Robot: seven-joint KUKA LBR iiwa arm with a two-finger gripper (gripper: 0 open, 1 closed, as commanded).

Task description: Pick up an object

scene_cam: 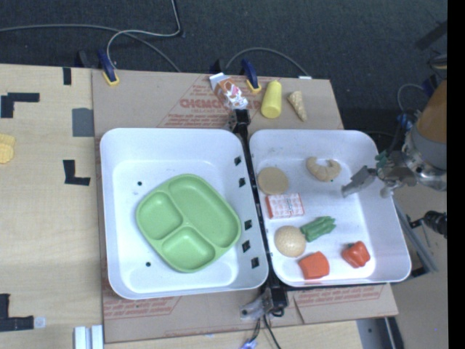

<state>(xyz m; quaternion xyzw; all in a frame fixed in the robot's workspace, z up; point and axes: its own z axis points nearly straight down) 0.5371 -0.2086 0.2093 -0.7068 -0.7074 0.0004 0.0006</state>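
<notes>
The right bin (378, 151) holds a tan round cookie (273, 180), a pale croissant-shaped piece (324, 169), a red-and-white packet (285, 206), a green vegetable (318, 227), a beige ball (289, 241), an orange-red block (314, 265) and a red pepper (356, 254). My gripper (374, 182) hangs over that bin's right edge, right of the croissant piece. It is open: one grey finger (354, 182) splays out to the left, with nothing between the fingers.
In the left bin (120, 158) lies a green divided plate (187, 222). Behind the bins, on the cardboard, are a yellow bottle (271, 99), a cone (298, 105) and a small carton (229, 91). Cables run along the back.
</notes>
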